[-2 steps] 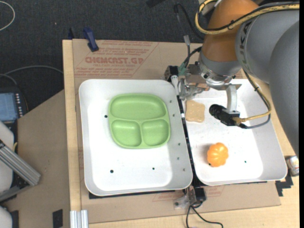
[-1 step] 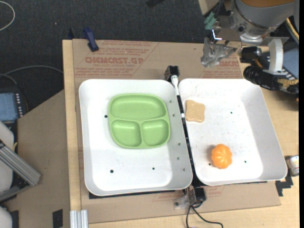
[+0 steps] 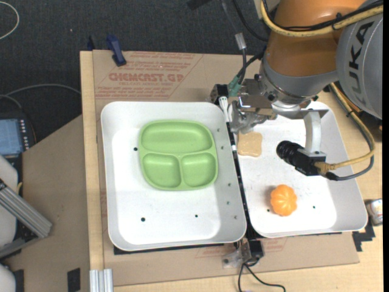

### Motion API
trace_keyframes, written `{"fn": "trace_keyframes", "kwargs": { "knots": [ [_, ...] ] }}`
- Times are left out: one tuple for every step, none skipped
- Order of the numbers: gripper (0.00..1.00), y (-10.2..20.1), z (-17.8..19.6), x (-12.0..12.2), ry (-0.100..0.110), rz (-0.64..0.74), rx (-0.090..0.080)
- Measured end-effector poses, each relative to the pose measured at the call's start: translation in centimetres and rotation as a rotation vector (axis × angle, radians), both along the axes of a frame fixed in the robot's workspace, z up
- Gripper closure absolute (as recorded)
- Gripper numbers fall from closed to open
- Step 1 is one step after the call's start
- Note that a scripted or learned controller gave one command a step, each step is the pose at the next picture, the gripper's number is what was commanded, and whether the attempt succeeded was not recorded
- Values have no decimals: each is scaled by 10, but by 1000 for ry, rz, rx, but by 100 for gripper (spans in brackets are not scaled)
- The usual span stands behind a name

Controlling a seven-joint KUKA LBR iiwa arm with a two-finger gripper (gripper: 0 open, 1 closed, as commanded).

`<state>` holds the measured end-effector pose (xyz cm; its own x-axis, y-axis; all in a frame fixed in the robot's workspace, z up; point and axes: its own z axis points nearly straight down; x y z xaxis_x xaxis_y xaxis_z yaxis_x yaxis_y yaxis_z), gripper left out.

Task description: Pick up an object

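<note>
Pincer [image 3: 246, 121] low over L edge of right bin [image 3: 340, 215], just above tan toast-shaped piece [image 3: 250, 144]; open/shut: can't tell, wrist blocks view. Orange pumpkin-like toy [image 3: 283, 199] in same bin, nearer front, apart from toast. Green divided tray [image 3: 179, 154] in left bin [image 3: 121, 181]. Both bins on cardboard-covered worktop [image 3: 152, 72].

Tan toast slice [image 3: 250, 145], orange pumpkin [image 3: 283, 199], right bin [image 3: 340, 215]

Arm [image 3: 304, 35] reaches down, gripper [image 3: 244, 119] pointing downward.
</note>
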<state>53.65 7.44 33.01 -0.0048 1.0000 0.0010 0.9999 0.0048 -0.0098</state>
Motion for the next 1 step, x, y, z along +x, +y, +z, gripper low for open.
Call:
{"fn": "trace_keyframes", "kwargs": {
  "knots": [
    [100, 75, -49, -3, -1, 3, 0]
  ]
}}
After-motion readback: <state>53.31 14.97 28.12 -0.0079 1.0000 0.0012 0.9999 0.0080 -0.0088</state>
